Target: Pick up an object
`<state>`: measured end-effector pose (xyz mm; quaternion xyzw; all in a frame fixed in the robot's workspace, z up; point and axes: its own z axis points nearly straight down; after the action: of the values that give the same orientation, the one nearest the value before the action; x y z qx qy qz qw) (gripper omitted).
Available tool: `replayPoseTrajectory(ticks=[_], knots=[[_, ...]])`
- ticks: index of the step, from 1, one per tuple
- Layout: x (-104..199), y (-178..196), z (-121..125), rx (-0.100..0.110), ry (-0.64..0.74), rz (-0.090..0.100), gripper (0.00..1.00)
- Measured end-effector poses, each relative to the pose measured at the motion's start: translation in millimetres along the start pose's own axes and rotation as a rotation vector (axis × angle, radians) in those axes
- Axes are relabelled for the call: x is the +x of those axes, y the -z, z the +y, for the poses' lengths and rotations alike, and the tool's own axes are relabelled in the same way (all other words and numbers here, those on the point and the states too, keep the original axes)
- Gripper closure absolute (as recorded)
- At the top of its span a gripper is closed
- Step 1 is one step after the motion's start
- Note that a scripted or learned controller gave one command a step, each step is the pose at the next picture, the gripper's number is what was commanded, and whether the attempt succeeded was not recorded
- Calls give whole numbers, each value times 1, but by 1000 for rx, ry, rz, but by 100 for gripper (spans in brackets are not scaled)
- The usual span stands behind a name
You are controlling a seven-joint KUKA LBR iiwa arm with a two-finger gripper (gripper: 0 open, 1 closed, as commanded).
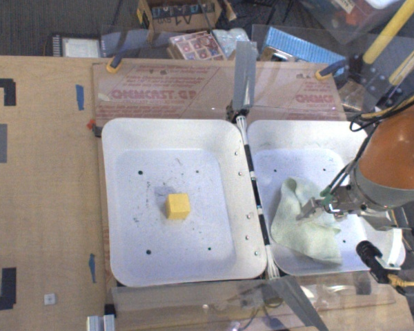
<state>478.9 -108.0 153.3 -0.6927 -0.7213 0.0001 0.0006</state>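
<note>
Camera view: my arm is over the right bin, down at the cloth.

From above I see the gripper (316, 209) low in the right bin (300, 140), its tips at the 3 o'clock edge of a crumpled pale green cloth (300, 229); whether the jaws are open, closed or pinching fabric I cannot tell. The cloth lies toward 7 o'clock in that bin. A yellow block (179, 206) sits alone near the middle of the left bin (124, 143), well apart from the gripper, at its 9 o'clock.

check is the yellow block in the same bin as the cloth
No, the yellow block sits in the left bin, while the cloth lies in the right bin.
</note>
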Motion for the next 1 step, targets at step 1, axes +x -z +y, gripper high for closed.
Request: replayPoseTrajectory(ticks=[1], knots=[[-25, -65, 38, -7, 136, -1, 0]])
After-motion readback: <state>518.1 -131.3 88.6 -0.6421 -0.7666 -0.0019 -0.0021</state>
